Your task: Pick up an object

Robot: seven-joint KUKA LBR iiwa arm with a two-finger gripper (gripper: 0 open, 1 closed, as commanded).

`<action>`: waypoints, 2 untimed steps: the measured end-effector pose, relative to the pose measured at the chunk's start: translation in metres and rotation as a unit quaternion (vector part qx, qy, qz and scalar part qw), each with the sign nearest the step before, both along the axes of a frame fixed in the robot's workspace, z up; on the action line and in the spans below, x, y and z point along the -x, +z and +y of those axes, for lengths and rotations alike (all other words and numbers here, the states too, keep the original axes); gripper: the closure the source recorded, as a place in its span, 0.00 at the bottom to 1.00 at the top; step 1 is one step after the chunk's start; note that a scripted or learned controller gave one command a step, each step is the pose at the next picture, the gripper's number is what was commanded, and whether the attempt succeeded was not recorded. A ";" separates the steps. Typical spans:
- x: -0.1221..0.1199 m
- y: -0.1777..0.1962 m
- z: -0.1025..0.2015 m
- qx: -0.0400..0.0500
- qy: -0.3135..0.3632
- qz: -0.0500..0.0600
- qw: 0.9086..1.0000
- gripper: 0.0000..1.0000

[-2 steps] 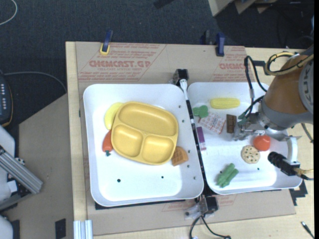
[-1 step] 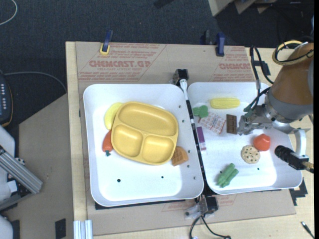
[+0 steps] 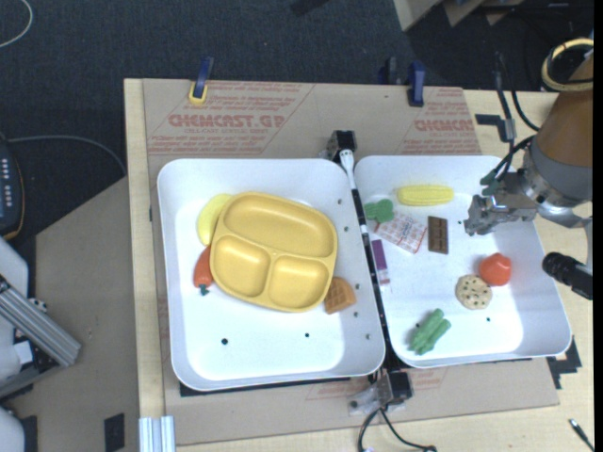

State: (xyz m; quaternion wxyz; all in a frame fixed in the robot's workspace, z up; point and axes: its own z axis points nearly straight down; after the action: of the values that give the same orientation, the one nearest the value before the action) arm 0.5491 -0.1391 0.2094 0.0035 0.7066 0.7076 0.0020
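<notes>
The arm reaches in from the right edge, its orange band above the grey wrist, and the pincer (image 3: 482,213) points leftward and down.

On the table, the left white bin (image 3: 188,347) holds a yellow three-compartment plastic tray (image 3: 273,250), while the right white bin (image 3: 542,323) holds a yellow toy corn cob (image 3: 425,195) far, a chocolate-chip cookie (image 3: 473,292) right, and green toy beans (image 3: 429,331) near.

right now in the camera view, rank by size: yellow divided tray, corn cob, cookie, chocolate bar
1. yellow divided tray, by far the largest
2. corn cob
3. cookie and chocolate bar look about alike, so I won't rank them
</notes>
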 end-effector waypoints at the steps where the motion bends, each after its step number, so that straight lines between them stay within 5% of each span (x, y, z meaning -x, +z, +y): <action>1: -0.001 0.017 0.000 0.000 0.000 0.002 1.000 1.00; 2: -0.029 0.010 0.046 -0.001 0.002 0.002 1.000 1.00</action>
State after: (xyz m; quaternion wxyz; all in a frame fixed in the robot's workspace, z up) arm 0.5782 -0.0930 0.2193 0.0010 0.7048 0.7094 0.0015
